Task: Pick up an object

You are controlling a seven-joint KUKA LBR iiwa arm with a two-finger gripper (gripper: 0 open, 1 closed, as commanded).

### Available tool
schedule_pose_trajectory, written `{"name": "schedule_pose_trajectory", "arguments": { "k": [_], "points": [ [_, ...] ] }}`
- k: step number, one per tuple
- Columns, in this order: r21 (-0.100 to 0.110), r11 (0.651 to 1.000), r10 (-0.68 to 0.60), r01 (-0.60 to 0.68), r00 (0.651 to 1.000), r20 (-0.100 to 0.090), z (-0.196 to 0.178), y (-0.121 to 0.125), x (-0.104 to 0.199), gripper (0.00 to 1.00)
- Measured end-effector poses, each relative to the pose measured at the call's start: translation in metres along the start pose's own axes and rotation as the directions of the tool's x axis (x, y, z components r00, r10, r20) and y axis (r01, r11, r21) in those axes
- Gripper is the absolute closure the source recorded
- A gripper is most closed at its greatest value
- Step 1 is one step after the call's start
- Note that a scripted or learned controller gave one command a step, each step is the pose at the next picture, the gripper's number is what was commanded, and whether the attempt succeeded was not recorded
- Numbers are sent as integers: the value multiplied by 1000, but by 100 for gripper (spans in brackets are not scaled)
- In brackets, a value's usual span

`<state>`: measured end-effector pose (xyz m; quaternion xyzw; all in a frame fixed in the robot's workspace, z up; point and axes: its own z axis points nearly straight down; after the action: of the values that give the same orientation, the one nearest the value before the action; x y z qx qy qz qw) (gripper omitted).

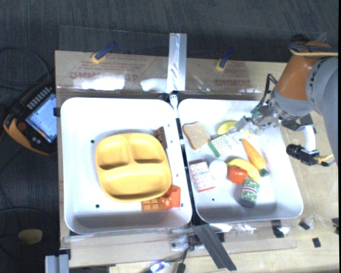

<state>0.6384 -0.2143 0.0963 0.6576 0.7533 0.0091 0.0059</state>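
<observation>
We see the claw [245,120] low over the right bin [284,201], at its upper edge, just above the carrot [253,153] and beside a yellow slice [227,127]. Its state is too blurred to tell. The yellow tray [133,166] fills the left bin [79,209].

We see even, bright overhead light that washes the white bins [120,108] nearly to glare, with soft short shadows, sheen on the clear plastic sheet [131,61] behind, and slight softness throughout the frame.
</observation>
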Motion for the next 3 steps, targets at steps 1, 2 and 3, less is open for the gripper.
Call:
{"name": "schedule_pose_trajectory", "arguments": {
  "k": [1, 2, 3],
  "points": [
    [38, 987, 156, -156, 988, 8, 7, 30, 18, 0],
    [57, 986, 154, -155, 988, 11, 1, 26, 18, 100],
    [21, 989, 147, -147, 989, 7, -112, 34, 64, 100]
  ]
}}
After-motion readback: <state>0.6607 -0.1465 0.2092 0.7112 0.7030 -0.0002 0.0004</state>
